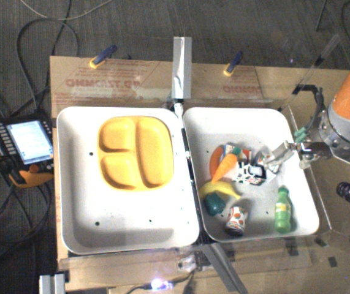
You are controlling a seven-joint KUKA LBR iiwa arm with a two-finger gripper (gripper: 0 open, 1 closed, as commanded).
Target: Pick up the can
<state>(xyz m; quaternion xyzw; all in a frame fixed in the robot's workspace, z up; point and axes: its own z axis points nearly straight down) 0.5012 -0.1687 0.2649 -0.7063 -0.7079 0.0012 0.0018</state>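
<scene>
Dark carpet (236,11), loose cables (40,17), wooden bench (119,81).

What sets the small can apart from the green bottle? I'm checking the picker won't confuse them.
The can is white with red-orange markings; the green bottle is bright green all over. The can is short and stubby; the green bottle is taller and slimmer, narrowing to a neck. The can lies beside the teal and yellow toys; the green bottle sits apart, nearer the right wall. Both rest near the front of the right bin.
</scene>
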